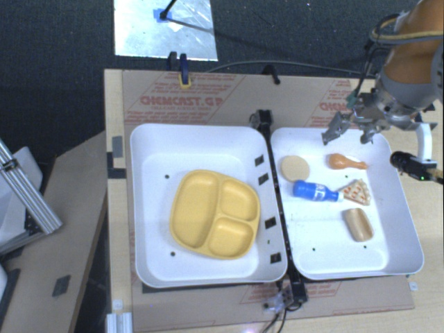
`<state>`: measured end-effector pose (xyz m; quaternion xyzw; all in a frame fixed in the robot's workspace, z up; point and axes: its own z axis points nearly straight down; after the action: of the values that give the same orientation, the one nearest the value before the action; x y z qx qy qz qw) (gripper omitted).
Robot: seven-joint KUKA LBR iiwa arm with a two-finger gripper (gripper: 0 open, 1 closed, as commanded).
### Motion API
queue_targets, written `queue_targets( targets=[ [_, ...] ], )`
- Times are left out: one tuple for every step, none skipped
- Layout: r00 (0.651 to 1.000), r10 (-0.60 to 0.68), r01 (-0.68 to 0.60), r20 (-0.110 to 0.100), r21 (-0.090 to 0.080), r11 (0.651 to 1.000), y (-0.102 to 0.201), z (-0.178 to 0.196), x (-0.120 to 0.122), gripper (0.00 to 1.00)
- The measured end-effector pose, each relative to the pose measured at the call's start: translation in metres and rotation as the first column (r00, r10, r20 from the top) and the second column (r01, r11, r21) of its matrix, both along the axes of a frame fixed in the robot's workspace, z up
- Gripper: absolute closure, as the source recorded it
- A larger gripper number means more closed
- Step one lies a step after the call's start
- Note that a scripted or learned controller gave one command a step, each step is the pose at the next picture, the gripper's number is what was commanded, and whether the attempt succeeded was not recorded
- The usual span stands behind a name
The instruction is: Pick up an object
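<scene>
The right bin (399,245) holds a round tan cookie (295,166), an orange chicken drumstick (345,161), a blue bottle (313,191) lying on its side, a pizza slice (357,192) and a tan bread roll (358,224). My gripper (351,132) hangs above the bin's far edge, just above and behind the drumstick. Its two dark fingers are spread apart, open, with nothing between them.
The left bin (149,186) carries a yellow compartment plate (214,214). A black divider clamp (272,186) runs between the bins. A shiny metal sheet (165,19) lies beyond the bench, and an aluminium frame (28,200) stands at the left.
</scene>
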<state>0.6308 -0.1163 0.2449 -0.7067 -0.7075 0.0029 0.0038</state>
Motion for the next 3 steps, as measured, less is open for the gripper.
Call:
queue_targets(
  targets=[
    [1.0, 0.002, -0.002, 0.011, -0.001, 1.0, 0.0, 0.007, 0.002, 0.0],
    [1.0, 0.004, -0.004, 0.01, -0.002, 1.0, 0.006, -0.04, 0.01, 0.0],
    [1.0, 0.001, -0.001, 0.006, -0.001, 1.0, 0.007, -0.103, 0.011, 0.0]
  ],
)
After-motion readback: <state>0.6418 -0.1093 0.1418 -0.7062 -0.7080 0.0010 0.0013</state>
